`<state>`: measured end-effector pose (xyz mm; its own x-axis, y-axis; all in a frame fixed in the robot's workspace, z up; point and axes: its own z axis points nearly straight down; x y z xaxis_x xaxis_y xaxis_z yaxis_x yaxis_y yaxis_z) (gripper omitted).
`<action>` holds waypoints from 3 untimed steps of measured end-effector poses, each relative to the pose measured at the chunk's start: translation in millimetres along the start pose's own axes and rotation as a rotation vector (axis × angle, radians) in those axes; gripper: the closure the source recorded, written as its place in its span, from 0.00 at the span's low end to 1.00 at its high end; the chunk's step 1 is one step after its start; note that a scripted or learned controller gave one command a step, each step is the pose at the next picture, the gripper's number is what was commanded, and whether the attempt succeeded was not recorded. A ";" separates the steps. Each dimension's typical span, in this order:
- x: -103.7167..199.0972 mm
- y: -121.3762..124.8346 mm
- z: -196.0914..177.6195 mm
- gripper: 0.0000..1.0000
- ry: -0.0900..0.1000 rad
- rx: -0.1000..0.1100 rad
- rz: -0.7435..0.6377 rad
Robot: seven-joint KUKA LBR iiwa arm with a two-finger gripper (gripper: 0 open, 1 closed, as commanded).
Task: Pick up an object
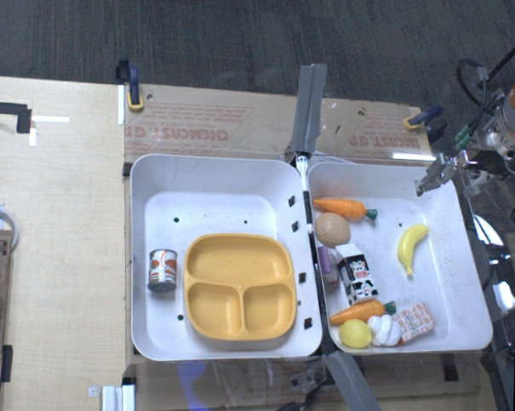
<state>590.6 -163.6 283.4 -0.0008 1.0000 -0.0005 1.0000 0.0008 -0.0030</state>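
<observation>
claw hangs over the far right corner of the right bin, nothing between its fingers; i cannot tell if it is released or clenched. banana lies near the bin's right wall, a carrot by the far left corner. left bin bears a yellow tray and a can.

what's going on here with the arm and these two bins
A robot arm is set to pick something out of the bins, but nothing is in its grasp yet. Its gripper sits over the far right corner of the right bin, apart from the items. That bin holds a banana, two carrots, a lemon, a small milk carton and other bits. The left bin holds a yellow divided plate and a small can.
</observation>
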 end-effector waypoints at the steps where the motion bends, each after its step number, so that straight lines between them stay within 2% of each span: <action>1: -22.7 8.3 66.2 0.00 0.000 -0.001 -0.034; 2: -45.0 14.1 182.3 0.00 0.005 0.002 0.033; 3: -46.0 14.7 172.3 1.00 0.003 0.000 0.034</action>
<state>604.8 -209.7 111.1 0.0332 0.9994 0.0027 0.9994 -0.0332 -0.0028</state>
